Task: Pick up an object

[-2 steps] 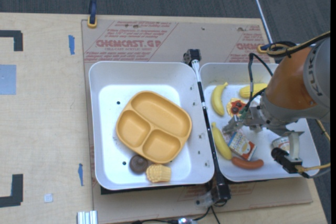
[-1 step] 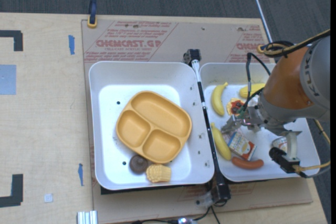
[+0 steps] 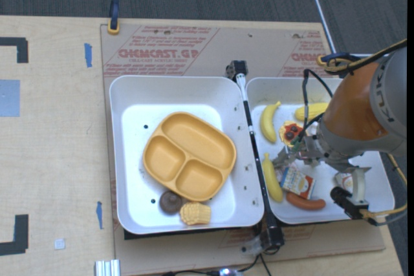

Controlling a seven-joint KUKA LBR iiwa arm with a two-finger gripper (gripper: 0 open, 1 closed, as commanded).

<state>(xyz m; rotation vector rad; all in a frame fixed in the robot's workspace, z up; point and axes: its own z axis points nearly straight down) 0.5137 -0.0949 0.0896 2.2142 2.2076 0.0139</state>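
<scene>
The gripper [image 3: 292, 153] hangs low over the right bin [image 3: 381, 200], at the right of the frame; whether its fingers are apart or together cannot be told. Just beside it lie a small carton [image 3: 299, 182], a sausage [image 3: 306, 203] and two bananas [image 3: 268, 122]. In the left bin [image 3: 123, 139] sit a yellow divided plate [image 3: 189, 155], a brown disc [image 3: 170, 202] and a corn cob [image 3: 195, 213].
</scene>
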